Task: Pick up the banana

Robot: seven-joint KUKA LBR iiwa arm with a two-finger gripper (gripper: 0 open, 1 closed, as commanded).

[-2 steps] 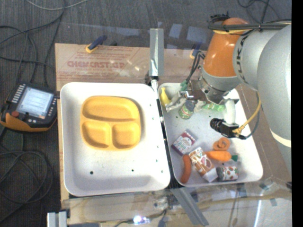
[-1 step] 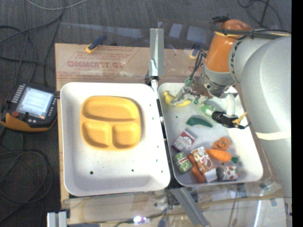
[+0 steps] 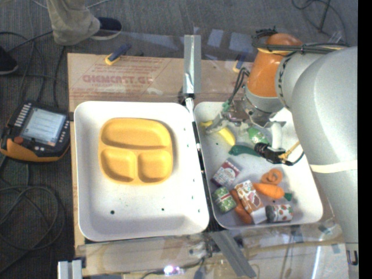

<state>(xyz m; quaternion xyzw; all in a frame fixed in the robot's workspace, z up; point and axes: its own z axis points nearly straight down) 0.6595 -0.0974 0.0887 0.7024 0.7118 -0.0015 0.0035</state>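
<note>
we see two bins side by side on the bench, the left bin (image 3: 87,214) holding a divided tray (image 3: 138,150) in its upper middle. the right bin (image 3: 308,205) holds the banana (image 3: 225,136) near its top left, just beside the gripper (image 3: 232,121), with a carrot (image 3: 270,190) to the right and small packets (image 3: 247,197) toward the front. left of the bench, on the floor, lies a handheld controller (image 3: 38,131).
</note>
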